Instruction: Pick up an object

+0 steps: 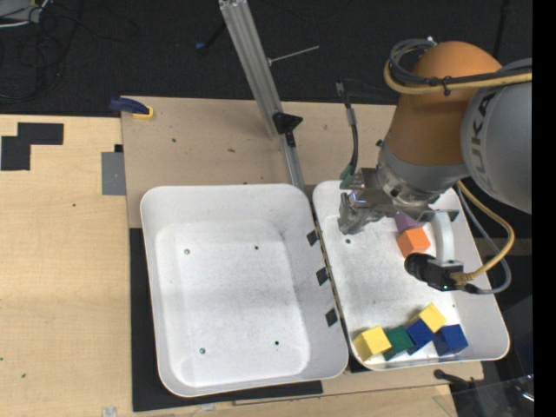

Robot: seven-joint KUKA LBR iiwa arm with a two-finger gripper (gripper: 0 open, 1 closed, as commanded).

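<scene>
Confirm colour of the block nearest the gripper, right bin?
Orange. The block sits just right of the gripper in the right bin, clearest in the camera view.

Right bin centre open; blocks crowd near edge, orange block beside arm.

Grey arm w/ orange band in from right, wrist bent down, gripper low, pointing down-left

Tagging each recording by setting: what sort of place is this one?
Most likely a robotics lab test bench, not a home or factory. An industrial arm reaches over two shallow white bins, one holding small coloured blocks, on a plywood bench with loose cables nearby.
</scene>
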